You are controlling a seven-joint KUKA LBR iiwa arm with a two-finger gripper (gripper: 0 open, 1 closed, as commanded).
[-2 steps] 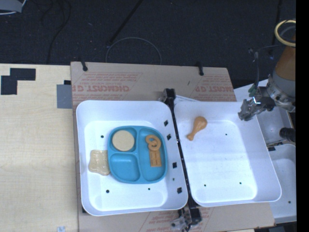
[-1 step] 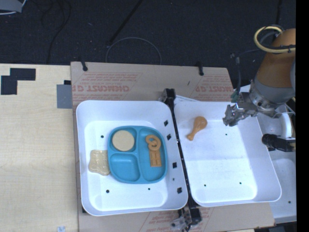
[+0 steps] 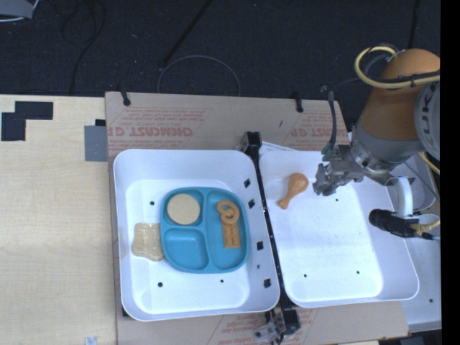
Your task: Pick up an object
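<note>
Drumstick (image 3: 294,189) lies just left of the end effector (image 3: 325,183), whose state I cannot tell

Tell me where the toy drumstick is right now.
The drumstick lies in the right bin, in its upper left part near the divider between the bins, just left of the gripper.

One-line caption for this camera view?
Gripper hovers beside a drumstick in the right bin; blue tray in the left bin.
</note>
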